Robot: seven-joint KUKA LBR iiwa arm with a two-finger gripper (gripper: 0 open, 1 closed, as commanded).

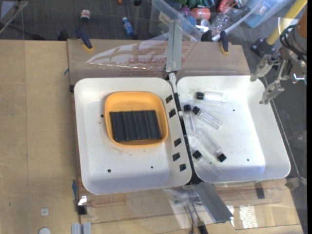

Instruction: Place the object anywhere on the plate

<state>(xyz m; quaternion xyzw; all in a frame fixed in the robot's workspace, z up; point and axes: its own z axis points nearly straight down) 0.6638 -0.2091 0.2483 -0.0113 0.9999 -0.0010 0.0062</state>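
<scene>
Plate (136, 101): orange plastic, smooth, semi-gloss; dark ribbed matt insert (135, 126). 2 bins (92, 155): white plastic, smooth, speckled. Vials (209, 118): clear glossy plastic, black caps. Bench (34, 130): pale matt wood.

Sitting beyond the bins: clear tub (234, 4) holding bright toys; blue-handled clamps (85, 40) gripping the cardboard sheet (131, 57).

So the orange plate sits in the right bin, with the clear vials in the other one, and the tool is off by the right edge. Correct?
Not quite. The camera view shows the orange plate in the left bin; the clear vials lie in the right bin. The tool is indeed by the right edge.
</scene>
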